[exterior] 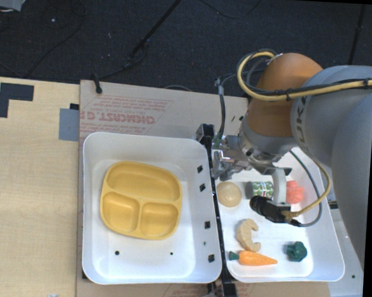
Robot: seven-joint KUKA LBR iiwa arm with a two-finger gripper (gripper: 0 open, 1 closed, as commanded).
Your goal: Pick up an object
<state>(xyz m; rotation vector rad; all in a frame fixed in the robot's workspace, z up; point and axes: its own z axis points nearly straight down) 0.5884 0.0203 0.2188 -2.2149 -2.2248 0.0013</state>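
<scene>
The right bin (330, 263) holds a round beige ball (228, 194), a pale croissant-shaped piece (248, 234), an orange carrot (256, 259), a dark green broccoli-like piece (296, 251), a pink-red piece (294, 191) and a small green-labelled can (262, 188). My gripper (225, 166) hangs low over the near-left part of this bin, just above the beige ball and close to the wall between the bins. The wrist and arm hide the bin's back part. I see nothing held.
The left bin (90, 246) bears a yellow divided plate (142, 199) in its middle. Both bins rest on a cardboard sheet (131, 112) on the wooden bench. The grey arm (339, 136) covers the right bin's far right side.
</scene>
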